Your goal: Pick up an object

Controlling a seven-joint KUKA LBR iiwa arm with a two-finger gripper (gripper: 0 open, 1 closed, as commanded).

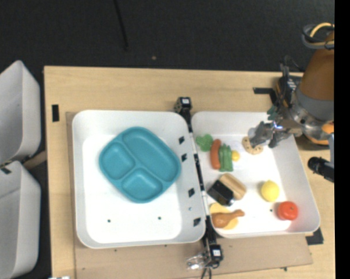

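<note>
Camera view from above: two white bins are seen side by side on the wooden surface (105, 86). The left bin (88, 225) carries a blue divided plate (140, 163); the right bin (300, 173) carries the small toy foods.

The gripper (261, 136) is lowered over the far part of the right bin, directly above a small tan round piece (254, 149) — the most likely target. Whether that piece is touched cannot be judged, and the gripper's opening cannot be told; nothing can be confirmed as held.

The tan piece looks light, stiff and flat, so a grip across its edges would be needed, and it may slip or skid. Nearby lie a green piece (204, 141), an orange carrot-like piece (215, 153), a green vegetable (225, 157) and a small yellow bit (235, 155). Nearer the front are a black block (219, 192) against a tan bread-like piece (233, 185), a drumstick (227, 217), a lemon (270, 190) and a red tomato (288, 210) — rounded, smooth, probably hollow plastic.

Part of the tan piece is covered by the gripper, and its exact shape stays unclear.
</note>
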